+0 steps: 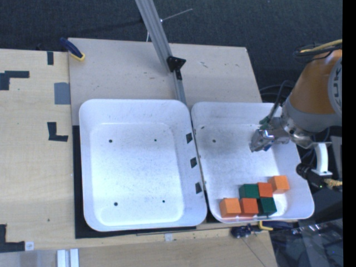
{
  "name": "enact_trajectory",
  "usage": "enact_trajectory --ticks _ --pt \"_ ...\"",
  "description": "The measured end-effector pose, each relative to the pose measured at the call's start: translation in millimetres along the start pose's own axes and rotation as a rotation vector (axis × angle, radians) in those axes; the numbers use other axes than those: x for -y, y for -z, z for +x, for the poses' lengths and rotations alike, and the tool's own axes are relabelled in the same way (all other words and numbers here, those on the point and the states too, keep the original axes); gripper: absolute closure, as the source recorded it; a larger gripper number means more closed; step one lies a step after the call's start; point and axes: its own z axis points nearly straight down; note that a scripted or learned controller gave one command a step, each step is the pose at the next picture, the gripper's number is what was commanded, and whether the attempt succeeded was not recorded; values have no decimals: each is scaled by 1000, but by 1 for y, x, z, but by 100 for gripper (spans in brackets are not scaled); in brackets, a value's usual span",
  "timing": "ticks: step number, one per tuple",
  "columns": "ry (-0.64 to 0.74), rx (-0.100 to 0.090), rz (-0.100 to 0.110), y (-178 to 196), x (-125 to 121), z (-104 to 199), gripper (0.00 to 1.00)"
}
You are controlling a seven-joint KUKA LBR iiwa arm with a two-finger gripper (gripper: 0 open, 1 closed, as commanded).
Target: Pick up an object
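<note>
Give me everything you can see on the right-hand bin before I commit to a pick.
The right bin is a shallow white tray with rounded corners and a raised rim, plastic by its look, faintly speckled and scuffed grey on the floor. It lies flat on the bench, its left rim against the left bin. A cluster of orange and green blocks sits along its near edge, toward the right corner. The gripper hangs over its right half.

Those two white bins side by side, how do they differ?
The right bin holds a cluster of orange and green blocks at its near edge, and the gripper hangs over it; the left bin shows just dark specks and four small dots. The left bin also looks wider than the right bin. Both are shallow, white, round-cornered, and meet along one edge.
</note>
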Motion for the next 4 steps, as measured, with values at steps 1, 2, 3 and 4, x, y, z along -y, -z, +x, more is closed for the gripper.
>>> enact_trajectory --ticks 1,2,3,4 --pt "0 0 1 42 -2 1 100" --pt "0 0 2 78 -3 1 100" --pt "3 -2 6 60 -8 50 100" --pt "4 -2 6 61 -10 96 100"
